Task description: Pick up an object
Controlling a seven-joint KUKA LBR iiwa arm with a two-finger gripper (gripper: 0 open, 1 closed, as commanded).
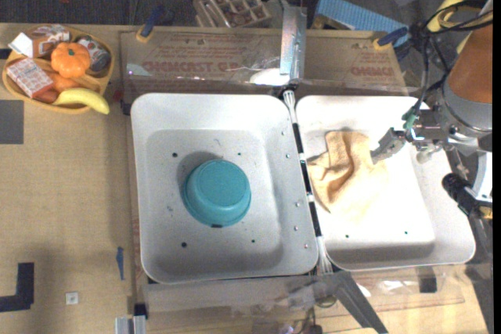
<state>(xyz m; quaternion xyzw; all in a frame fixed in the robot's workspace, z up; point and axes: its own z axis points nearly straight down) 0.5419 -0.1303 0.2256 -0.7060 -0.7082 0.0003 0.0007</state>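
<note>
Two shallow white bins sit side by side on the bench. The left bin [149,168] holds a teal bowl [218,192], turned upside down, near the middle of its floor. The right bin [415,238] holds a crumpled tan cloth [338,168] lying against its left wall, in the upper left part of the floor; the cloth's long axis runs from the bin's far side toward its near left, with a folded corner pointing at the dividing edge between the bins. The gripper [389,143] reaches in from the right edge of that bin and sits just beside the cloth's upper right end; whether its fingers are spread or closed cannot be told, and nothing is visibly between them. At the bench's far left corner a basket [16,82] carries a toy pumpkin [70,59] and a banana [82,98].
</note>
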